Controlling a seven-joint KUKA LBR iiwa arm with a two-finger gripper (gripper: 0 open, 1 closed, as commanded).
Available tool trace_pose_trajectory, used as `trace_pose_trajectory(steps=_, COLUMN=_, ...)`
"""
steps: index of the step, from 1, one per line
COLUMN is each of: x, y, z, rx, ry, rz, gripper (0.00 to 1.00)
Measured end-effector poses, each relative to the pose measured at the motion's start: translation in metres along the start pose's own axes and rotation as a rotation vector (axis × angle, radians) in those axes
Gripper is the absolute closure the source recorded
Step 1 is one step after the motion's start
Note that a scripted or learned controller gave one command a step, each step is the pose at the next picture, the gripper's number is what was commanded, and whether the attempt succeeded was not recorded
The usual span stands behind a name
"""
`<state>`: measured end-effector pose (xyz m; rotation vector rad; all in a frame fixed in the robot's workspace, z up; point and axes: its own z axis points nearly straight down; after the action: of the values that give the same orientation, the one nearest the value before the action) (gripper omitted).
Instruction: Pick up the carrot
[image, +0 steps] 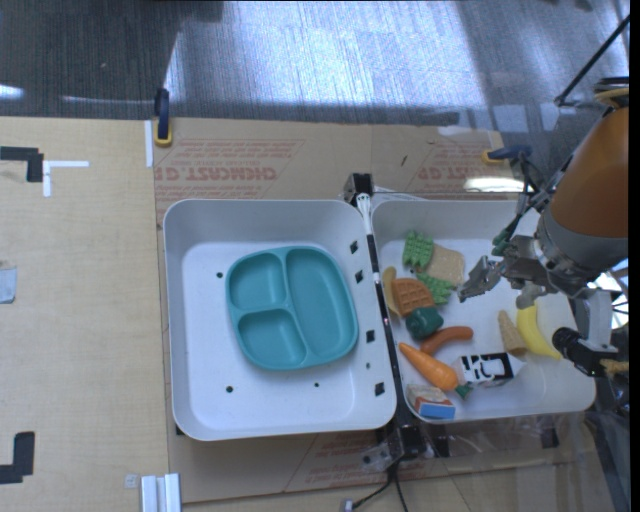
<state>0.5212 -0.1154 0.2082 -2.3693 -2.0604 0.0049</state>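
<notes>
Gripper hovers at right of frame, over the upper middle of the right bin; fingers spread, nothing between them, touching nothing visible.

Near to far, right bin: small box at the lower edge; carrot just above it, lying diagonally, its tip beside a black-and-white carton; sausage just above the carrot; green item, waffle, banana at right.

Left bin holds a teal divided plate.

Risk: carrot is hemmed by sausage and carton; a descent slightly off could close on a neighbour, or nudge the carrot aside.
</notes>
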Motion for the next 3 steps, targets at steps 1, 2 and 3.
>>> trace_pose_trajectory(steps=1, x=0.007, y=-0.039, z=0.065, rx=-0.001, ry=0.002, rz=-0.239, gripper=0.0)
trace_pose_trajectory(steps=2, x=0.008, y=-0.038, z=0.109, rx=-0.024, ry=-0.002, rz=-0.21, gripper=0.0)
trace_pose_trajectory(steps=3, x=0.01, y=-0.043, z=0.116, rx=-0.006, ry=0.001, rz=-0.113, gripper=0.0)
